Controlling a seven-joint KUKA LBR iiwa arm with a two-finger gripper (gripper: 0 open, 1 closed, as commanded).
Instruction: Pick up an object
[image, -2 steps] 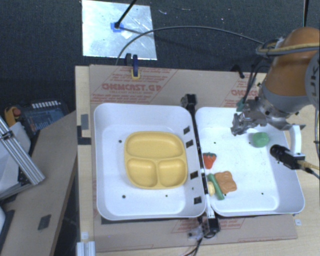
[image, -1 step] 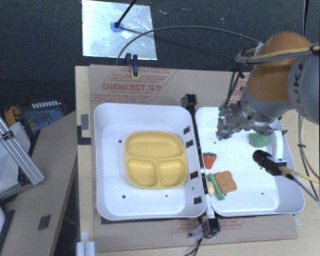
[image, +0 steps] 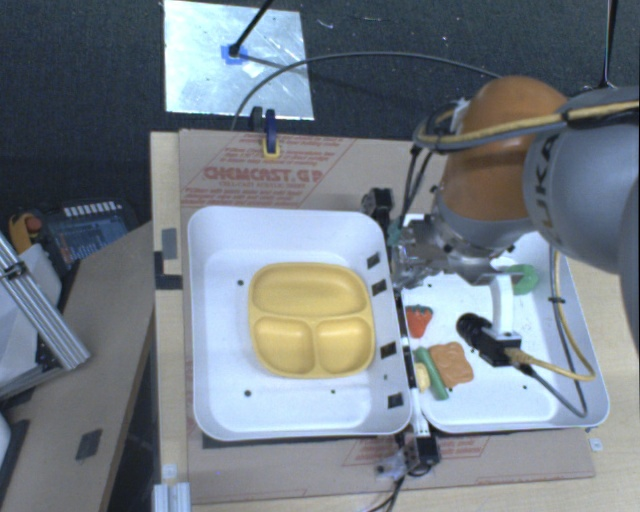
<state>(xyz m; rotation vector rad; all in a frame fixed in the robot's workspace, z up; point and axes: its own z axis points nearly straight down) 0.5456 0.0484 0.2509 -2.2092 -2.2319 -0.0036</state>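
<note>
White right bin (image: 520, 400) — small red strawberry (image: 419, 320), green-capped, beside its left wall.

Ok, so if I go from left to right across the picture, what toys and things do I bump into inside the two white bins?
yellow divided plate → red strawberry → flat orange piece → green piece, partly hidden by the arm

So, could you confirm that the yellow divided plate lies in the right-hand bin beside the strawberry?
Not quite: the camera view shows the yellow divided plate in the left-hand bin, while the strawberry lies in the right-hand bin.
</note>
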